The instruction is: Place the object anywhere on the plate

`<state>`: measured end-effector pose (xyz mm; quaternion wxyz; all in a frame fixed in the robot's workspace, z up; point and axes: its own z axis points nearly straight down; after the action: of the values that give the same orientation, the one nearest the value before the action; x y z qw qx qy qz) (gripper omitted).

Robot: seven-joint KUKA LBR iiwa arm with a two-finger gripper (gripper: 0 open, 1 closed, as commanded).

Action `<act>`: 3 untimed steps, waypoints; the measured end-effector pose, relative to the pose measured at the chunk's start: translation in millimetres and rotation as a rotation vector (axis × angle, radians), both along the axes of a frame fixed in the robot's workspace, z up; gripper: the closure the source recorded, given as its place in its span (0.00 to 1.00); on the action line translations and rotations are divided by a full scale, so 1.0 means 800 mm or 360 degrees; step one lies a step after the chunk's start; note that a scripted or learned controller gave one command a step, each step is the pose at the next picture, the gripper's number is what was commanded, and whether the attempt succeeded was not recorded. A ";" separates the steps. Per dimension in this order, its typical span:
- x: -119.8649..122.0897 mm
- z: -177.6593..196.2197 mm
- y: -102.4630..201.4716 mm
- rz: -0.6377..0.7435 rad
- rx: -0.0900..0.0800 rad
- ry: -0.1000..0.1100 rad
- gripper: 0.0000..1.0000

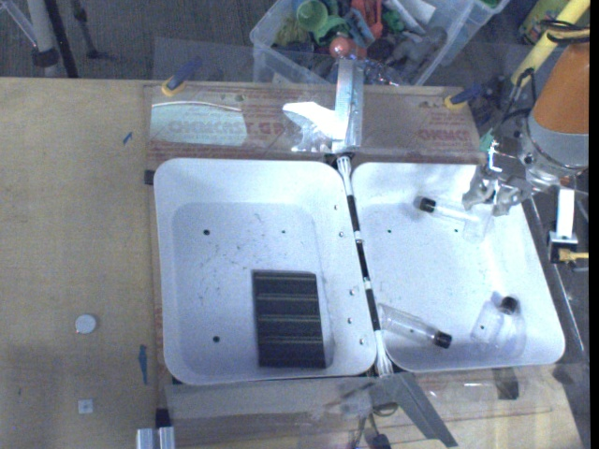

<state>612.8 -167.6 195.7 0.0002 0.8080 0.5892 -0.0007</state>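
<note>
The plate point(289, 318) is a dark ridged rectangle lying flat in the left bin point(187, 251), near its front edge. Three clear plastic tubes with black caps lie in the right bin point(449, 269): one tube point(442, 210) at the back, one tube point(416, 328) at the front left, and a short one point(493, 317) at the front right. My gripper point(493, 195) hangs over the back right corner of the right bin, right by the uncapped end of the back tube. Nothing shows clearly between its fingers.
A cardboard strip point(215, 124) runs behind both bins, with crumpled clear plastic point(314, 124) and a metal bar point(348, 101) on it. A clear box of colourful toys point(374, 17) stands further back. Wooden bench top point(65, 251) spreads to the left.
</note>
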 end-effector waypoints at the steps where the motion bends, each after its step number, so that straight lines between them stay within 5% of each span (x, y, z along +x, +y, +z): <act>1: -0.005 -0.014 0.127 0.0141 0.0004 0.0004 1.00; 2: -0.033 -0.015 0.240 -0.0038 0.0004 0.0006 1.00; 3: -0.114 -0.015 0.317 -0.0262 0.0003 0.0009 1.00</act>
<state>521.2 85.7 183.7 -0.0024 0.8537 0.5207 -0.0023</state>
